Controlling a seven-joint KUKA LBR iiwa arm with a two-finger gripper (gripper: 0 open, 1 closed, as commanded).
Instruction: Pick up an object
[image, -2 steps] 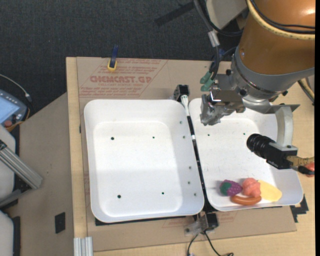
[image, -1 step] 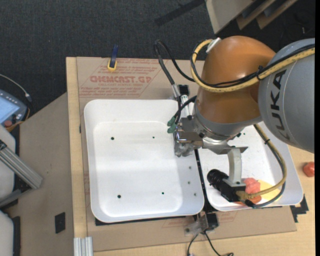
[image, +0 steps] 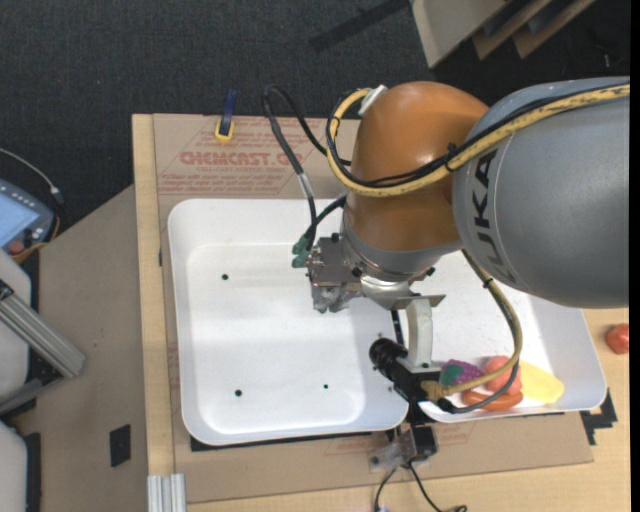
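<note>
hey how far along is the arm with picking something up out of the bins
Done: the arm has reached in over the bins, with the gripper above the left bin. In hand: nothing visible at the gripper. Left: the whole pick. The colourful objects (purple, orange, yellow) lie in the right bin, partly behind the cables, so it likely needs to move there and grasp one.

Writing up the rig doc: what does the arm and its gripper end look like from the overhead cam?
The arm is grey with a rounded orange band above the wrist and dark lettering on the grey shell. A yellow-and-black braided cable and thin black cables run over it. The gripper end is a small metallic grey block with a green part beside it.
</note>
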